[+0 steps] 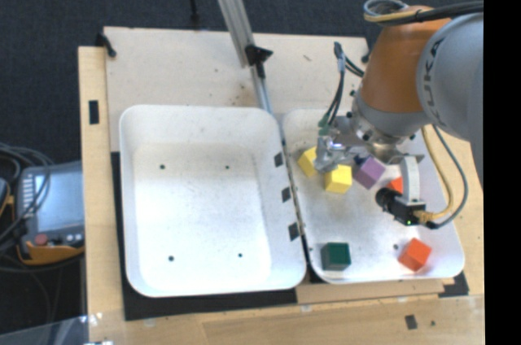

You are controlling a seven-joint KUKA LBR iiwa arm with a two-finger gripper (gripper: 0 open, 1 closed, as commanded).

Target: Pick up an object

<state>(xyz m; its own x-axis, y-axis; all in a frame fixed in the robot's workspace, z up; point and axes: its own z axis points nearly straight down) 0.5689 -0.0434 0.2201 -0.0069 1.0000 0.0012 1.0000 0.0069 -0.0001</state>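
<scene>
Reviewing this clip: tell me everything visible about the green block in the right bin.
The green block is a small dark green cube, matte, looking like foam or painted wood. It sits flat on the floor of the right bin, near its front-left corner by the wall shared with the left bin. Nothing touches it: the orange block lies apart to its right, and the tool is farther back, among the yellow blocks.

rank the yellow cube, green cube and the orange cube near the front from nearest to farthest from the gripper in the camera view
1. Yellow cube: right beside the gripper, just below it in the right bin.
2. Green cube: well below the gripper, near the right bin's front edge.
3. Orange cube: front right corner of the same bin, farthest off.
</scene>
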